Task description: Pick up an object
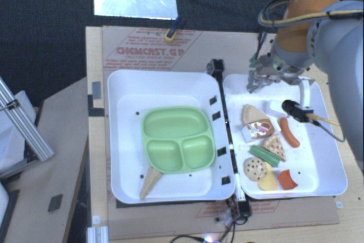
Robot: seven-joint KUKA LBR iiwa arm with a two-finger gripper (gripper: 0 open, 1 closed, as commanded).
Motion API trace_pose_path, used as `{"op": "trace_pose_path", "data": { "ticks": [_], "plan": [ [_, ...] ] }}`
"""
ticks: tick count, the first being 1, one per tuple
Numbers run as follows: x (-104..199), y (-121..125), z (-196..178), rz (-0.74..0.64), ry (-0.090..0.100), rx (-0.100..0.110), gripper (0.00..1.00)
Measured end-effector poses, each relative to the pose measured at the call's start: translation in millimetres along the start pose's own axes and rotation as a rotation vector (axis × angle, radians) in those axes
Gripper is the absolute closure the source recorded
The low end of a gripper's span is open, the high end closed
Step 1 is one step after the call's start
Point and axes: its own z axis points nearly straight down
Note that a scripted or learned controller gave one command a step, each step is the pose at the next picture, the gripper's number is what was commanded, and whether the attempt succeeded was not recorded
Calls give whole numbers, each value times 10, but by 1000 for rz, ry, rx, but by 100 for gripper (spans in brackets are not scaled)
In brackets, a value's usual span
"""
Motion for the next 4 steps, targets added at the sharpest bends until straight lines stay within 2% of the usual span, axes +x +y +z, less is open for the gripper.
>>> {"op": "trace_pose_path", "data": {
  "ticks": [1,2,3,4],
  "plan": [
    [12,70,-635,-2,0,-2,100],
    [14,84,-831,-2,0,1,100],
    [372,-284,-936,-4,1,5,100],
    [790,-538,-933,-4,2,7,100]
  ]
}}
